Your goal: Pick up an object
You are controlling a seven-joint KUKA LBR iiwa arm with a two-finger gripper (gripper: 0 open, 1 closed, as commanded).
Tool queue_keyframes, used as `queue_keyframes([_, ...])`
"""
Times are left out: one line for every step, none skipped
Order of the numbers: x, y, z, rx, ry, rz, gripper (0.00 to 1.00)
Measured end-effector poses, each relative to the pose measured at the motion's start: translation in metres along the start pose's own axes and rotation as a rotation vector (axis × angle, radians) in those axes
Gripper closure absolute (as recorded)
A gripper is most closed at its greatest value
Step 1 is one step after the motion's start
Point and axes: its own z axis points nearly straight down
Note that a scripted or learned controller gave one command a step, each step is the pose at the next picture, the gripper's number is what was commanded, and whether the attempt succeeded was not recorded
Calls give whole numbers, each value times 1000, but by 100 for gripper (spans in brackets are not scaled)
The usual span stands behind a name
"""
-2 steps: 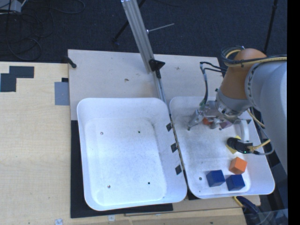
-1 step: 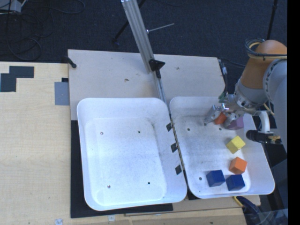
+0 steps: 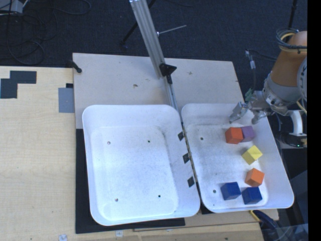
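Note:
The right bin (image 3: 210, 157) holds several small blocks. An orange-red cube (image 3: 233, 135) sits beside a purple block (image 3: 248, 132) near the bin's far right. Below them lie a yellow cube (image 3: 252, 154), an orange cube (image 3: 255, 176) and two blue cubes (image 3: 230, 190) (image 3: 251, 195) at the front. My gripper (image 3: 247, 114) hovers over the bin's far right corner, just above and behind the purple block. Its two fingers stand spread apart with nothing between them.
The left bin (image 3: 95, 117) lies beside the right one. A slanted aluminium post (image 3: 150, 36) rises behind the bins from a black bracket (image 3: 167, 70). The grey and orange arm (image 3: 288, 72) comes in from the right edge.

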Motion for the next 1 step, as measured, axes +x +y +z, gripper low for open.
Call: queue_keyframes([19, -5, 47, 0, 0, -1, 0])
